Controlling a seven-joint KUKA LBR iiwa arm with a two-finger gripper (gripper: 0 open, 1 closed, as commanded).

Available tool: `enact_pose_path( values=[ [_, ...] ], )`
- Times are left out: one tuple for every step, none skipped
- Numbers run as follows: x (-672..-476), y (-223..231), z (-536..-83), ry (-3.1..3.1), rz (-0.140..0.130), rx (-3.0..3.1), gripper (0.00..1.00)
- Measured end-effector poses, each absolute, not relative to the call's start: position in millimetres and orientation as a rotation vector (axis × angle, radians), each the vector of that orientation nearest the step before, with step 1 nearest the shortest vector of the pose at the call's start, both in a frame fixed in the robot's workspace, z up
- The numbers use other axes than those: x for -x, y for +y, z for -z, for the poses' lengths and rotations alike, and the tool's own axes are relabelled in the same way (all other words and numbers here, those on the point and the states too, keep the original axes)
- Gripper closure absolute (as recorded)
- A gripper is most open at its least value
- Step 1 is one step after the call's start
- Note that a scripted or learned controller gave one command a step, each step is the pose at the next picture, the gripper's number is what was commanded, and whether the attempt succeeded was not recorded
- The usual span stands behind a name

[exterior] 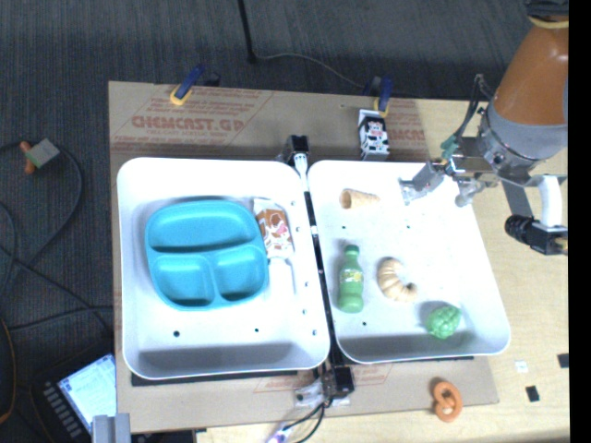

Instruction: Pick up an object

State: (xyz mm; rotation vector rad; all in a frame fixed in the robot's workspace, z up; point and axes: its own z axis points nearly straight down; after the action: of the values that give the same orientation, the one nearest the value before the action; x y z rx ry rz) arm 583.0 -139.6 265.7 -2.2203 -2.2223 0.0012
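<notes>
One blue tray (pixel 205 252) and one packet (pixel 273 229) are seen in the left bin (pixel 138 340); in the right bin (pixel 480 284) one cone (pixel 358 197), one green bottle (pixel 350 279), one croissant (pixel 396 279) and one green ball (pixel 443 321) are counted. The gripper (pixel 441 183) is held over that bin's back right corner with its fingers spread and nothing between them, the cone lying to its left and the rest nearer the front edge.

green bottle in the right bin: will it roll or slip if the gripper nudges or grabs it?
The green bottle lies on its side on the right bin floor, so a sideways nudge probably rolls it. Its round, glossy-looking body may slip between fingers. It looks like a small toy, likely light.
</notes>
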Motion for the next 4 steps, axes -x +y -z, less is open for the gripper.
enact_pose_path(
  values=[
    [-577.4,-200.5,-107.3,-2.216,-0.007,2.220,0.00],
    [-483.0,-200.2,-131.7,-2.219,-0.003,2.222,0.00],
    [-485.1,-134.8,-87.2,-2.224,0.002,2.224,0.00],
    [-486.1,-136.9,-97.8,-2.226,0.002,2.232,1.00]
  ],
)
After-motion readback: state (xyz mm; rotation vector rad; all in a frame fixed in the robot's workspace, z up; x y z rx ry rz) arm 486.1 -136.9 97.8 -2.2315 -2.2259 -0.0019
